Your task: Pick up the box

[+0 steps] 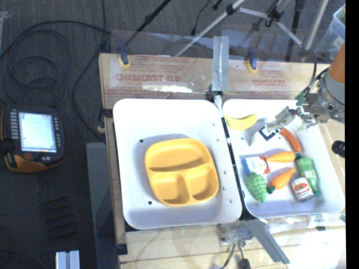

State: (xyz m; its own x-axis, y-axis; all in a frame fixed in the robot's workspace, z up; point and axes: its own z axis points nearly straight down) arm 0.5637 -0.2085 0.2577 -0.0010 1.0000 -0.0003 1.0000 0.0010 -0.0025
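One small box (256, 164) low in the right bin (331, 150), apart from the raised hand (273, 126) (fingers' state unclear).

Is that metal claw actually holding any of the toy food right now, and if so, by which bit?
Nothing appears to be held. The gripper hangs above the right bin, and the box lies apart from it.

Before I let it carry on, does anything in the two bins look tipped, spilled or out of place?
Nothing stands out. The yellow divided tray sits flat in the left bin. The small box, carrots and other toy food lie loosely in the right bin, none spilled outside.
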